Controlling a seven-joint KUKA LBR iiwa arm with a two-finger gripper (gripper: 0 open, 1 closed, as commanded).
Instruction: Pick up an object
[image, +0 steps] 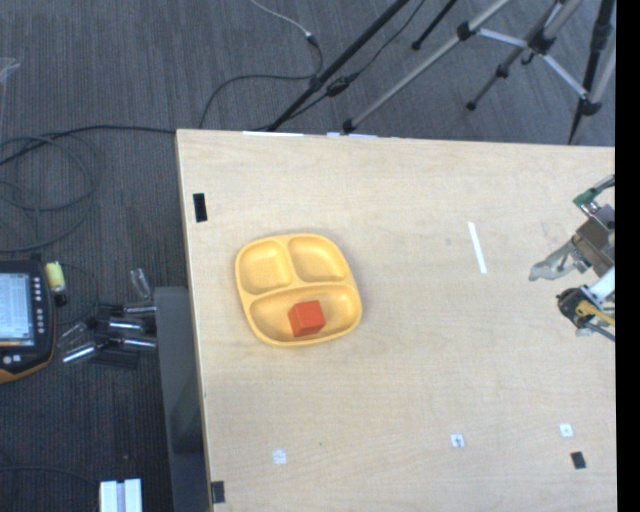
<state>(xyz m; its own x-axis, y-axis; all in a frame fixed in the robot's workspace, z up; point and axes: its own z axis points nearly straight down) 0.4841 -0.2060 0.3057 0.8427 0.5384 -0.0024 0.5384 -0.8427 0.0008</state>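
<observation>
Near the middle of the wooden counter (420, 400) sits a yellow divided plate (297, 289), and a red block (307, 318) rests in its large front compartment. The pincer (585, 270) is at the right edge, well apart from the plate; whether it is open or closed, I cannot tell. A white strip (478, 248) lies between them.

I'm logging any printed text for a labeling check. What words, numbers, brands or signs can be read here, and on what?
No text can be read.
Handheld screen device on the floor, left: its display is too blurred to read.
Small black and white markers on the wooden table: no legible characters.
Yellow divided plate and red block: no print visible.
</observation>
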